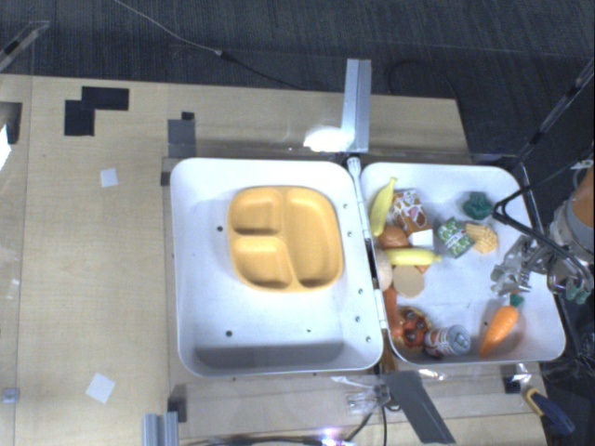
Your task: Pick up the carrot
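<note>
Carrot (500,326) is being observed lying in the right bin (544,347), near its front right corner, green top pointing up toward the pincer (517,272). Pincer is being held just above the carrot's leafy end (contact cannot be judged), and its opening cannot be told. Bananas (381,207), a can (453,340) and other toy foods are being kept along the bin's left side. A yellow divided tray (284,237) is sitting in the left bin (200,277).
</note>
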You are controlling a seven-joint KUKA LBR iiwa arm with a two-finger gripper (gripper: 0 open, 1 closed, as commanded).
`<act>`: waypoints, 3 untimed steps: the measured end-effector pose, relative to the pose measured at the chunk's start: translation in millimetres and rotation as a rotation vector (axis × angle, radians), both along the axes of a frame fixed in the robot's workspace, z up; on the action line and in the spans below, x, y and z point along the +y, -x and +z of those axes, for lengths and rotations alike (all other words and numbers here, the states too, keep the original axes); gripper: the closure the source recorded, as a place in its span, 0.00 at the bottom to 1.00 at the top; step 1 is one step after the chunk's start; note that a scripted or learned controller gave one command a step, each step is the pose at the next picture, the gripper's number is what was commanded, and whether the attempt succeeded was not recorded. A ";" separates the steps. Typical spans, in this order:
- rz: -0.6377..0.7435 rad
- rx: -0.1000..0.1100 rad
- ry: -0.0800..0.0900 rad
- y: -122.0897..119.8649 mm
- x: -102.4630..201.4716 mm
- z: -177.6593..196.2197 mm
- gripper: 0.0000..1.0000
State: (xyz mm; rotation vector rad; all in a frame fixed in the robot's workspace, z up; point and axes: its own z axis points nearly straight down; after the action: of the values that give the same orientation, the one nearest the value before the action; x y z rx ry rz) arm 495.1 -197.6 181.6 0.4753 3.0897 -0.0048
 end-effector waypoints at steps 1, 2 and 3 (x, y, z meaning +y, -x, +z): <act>0.102 -0.002 0.001 2.7 7.2 -91.2 1.00; 0.108 -0.013 0.005 -1.3 7.8 -78.8 1.00; 0.060 -0.002 0.003 3.0 24.3 -90.8 1.00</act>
State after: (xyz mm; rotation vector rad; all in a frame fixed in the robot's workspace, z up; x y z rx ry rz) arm 492.0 -173.3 90.8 0.3818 3.0998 -0.0081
